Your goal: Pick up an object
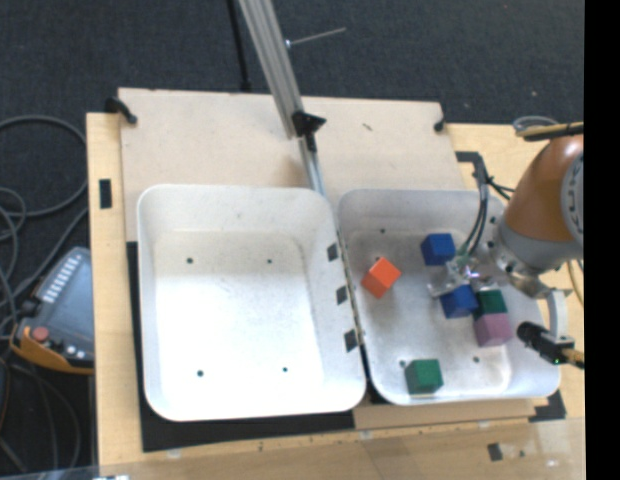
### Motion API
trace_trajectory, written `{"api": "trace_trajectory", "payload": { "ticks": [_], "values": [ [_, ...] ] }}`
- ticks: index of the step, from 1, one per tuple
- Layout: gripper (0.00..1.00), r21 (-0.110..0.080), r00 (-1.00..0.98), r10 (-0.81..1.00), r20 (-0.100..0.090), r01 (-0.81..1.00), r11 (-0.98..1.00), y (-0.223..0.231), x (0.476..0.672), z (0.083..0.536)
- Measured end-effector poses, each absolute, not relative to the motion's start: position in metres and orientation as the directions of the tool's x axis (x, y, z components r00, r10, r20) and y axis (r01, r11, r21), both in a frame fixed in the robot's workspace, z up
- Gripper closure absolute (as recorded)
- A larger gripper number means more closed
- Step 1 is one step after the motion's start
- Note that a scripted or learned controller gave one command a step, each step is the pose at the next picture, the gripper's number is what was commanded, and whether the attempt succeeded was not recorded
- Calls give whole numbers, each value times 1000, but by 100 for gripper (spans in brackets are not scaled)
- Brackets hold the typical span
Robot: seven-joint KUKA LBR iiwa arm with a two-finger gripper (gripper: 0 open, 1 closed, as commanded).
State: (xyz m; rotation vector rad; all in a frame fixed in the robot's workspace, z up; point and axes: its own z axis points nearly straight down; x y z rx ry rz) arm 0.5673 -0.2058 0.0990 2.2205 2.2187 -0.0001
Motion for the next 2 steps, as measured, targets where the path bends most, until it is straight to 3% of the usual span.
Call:
{"api": "trace_trajectory", "payload": {
  "ticks": [1,2],
  "values": [
    [100,6,-4,1000,-2,1000,4,-143,532,99],
    [100,11,-9,1000,1,1000,9,-64,585,201]
  ]
}}
